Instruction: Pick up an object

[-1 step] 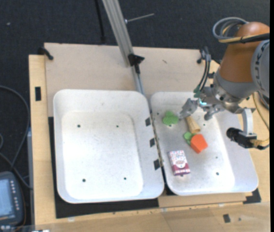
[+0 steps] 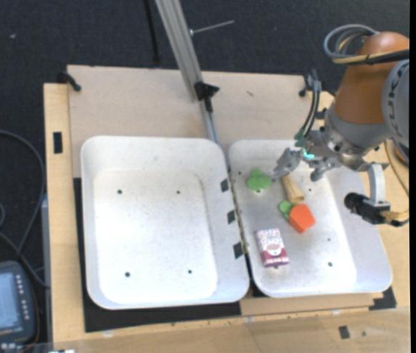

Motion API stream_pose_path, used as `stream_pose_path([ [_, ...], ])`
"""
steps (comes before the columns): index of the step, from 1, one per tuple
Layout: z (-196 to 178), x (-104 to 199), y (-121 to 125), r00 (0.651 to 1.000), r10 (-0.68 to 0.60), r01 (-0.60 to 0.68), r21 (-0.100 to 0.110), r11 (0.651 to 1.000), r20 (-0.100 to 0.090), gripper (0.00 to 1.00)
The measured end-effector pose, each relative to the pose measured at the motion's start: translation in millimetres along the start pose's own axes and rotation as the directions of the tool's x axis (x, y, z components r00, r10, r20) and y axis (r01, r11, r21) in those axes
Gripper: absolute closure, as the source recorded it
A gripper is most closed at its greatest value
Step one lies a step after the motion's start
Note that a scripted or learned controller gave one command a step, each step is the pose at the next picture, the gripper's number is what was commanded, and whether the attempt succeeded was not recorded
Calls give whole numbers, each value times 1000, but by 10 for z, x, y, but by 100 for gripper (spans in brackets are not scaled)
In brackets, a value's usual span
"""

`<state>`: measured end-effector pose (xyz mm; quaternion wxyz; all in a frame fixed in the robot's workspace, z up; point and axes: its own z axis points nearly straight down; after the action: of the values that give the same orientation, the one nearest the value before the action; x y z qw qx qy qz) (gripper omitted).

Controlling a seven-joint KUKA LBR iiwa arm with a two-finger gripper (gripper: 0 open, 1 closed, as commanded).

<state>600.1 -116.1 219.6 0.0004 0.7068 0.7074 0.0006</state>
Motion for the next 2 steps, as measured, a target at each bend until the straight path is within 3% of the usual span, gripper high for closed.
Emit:
stream_pose_path([
  [2, 1176, 71, 81, 1000, 2, -2, 5, 1000, 2, 0],
])
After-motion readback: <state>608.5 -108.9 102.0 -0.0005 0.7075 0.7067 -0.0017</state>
